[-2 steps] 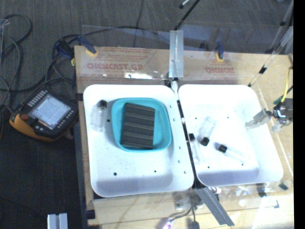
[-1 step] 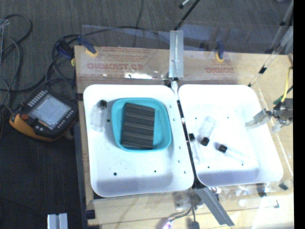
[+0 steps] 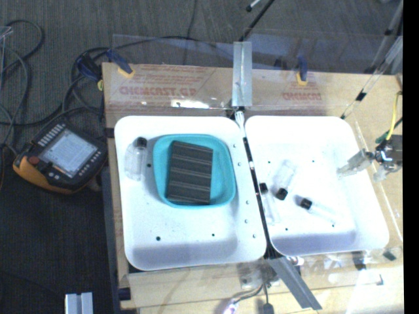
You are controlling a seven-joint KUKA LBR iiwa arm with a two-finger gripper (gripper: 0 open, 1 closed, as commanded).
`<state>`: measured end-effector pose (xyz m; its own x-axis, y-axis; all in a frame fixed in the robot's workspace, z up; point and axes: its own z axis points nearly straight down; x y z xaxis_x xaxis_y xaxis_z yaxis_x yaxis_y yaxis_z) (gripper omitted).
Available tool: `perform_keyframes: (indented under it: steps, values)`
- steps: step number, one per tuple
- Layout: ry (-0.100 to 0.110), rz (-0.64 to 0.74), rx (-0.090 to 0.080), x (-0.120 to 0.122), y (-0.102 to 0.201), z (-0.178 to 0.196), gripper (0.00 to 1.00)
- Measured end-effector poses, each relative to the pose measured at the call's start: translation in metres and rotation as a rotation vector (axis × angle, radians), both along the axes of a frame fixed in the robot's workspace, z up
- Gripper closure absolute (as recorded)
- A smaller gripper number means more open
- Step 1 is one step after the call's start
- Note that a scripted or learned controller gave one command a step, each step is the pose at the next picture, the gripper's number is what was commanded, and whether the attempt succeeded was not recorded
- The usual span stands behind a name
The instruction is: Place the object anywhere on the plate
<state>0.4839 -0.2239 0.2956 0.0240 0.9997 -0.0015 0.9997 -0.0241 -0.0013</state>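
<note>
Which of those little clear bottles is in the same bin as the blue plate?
The black-capped bottle just left of the plate, in the left bin; the other two lie in the right bin.

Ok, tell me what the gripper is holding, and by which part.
It cannot be told: the gripper is small and blurred over the right bin's right rim. The capped vials lie apart from it.

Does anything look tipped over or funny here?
Yes. A clear plastic vial with a black cap lies on its side in the left white bin, beside the teal square plate, not on it.
</note>
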Motion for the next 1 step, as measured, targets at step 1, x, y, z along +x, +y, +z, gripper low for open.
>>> perform_keyframes:
  steps: [1]
  values:
    - [0.000, 0.000, 0.000, 0.0000, 0.0000, 0.0000, 0.00]
